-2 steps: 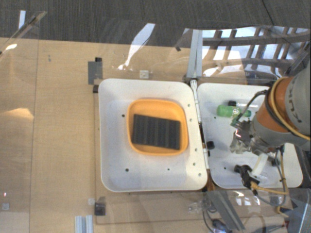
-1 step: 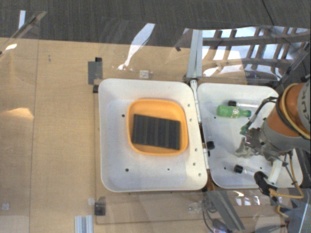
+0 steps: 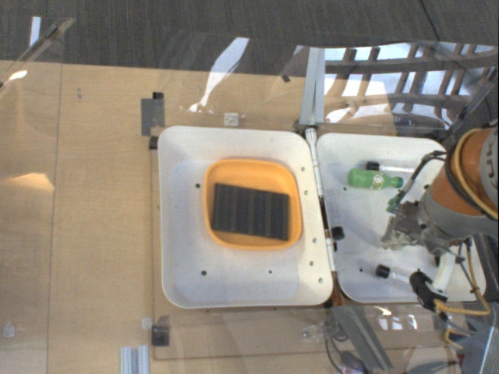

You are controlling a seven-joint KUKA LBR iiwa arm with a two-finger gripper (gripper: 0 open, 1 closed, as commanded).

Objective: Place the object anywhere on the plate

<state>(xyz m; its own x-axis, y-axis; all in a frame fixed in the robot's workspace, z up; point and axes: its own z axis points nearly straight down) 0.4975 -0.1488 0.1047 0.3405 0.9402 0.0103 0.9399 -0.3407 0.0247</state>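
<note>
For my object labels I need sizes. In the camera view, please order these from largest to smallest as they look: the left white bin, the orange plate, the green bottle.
1. left white bin
2. orange plate, lying inside that bin
3. green bottle, lying in the right bin

The differences are plain, so the camera slant does not change the order.

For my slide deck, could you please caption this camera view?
Grey arm's tool over the right white bin near a green plastic bottle; orange plate waits left.
</note>
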